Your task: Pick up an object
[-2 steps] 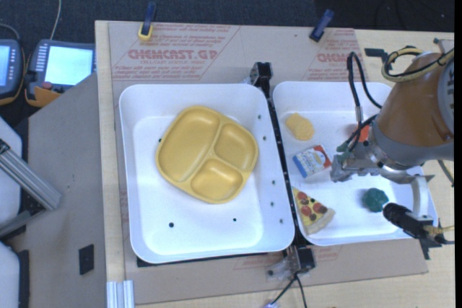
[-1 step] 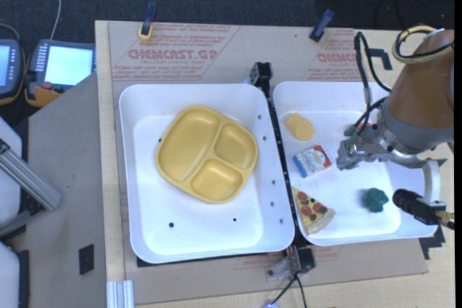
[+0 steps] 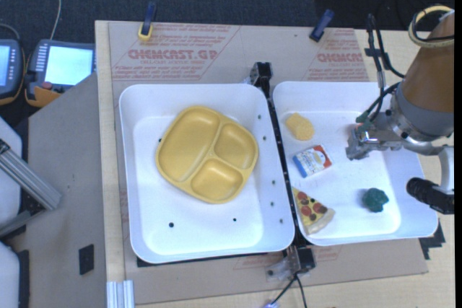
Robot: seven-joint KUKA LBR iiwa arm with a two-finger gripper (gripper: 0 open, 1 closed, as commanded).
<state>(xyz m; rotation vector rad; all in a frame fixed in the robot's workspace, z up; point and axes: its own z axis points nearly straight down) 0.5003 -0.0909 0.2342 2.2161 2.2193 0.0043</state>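
Approach step, I'd say: gripper (image 3: 359,143) hovers right of centre over the right bin (image 3: 339,91), finger state unreadable; next, drop onto the small packet (image 3: 312,160).

Two bins side by side on the table (image 3: 108,155). Left bin (image 3: 137,213) holds a divided plate (image 3: 208,153), roughly centred. Right bin (image 3: 390,227): round food piece (image 3: 300,128) far left, small packet (image 3: 312,160) just in front of it, pizza slice (image 3: 314,210) at near-left corner, small lump, maybe broccoli (image 3: 375,199), near right.
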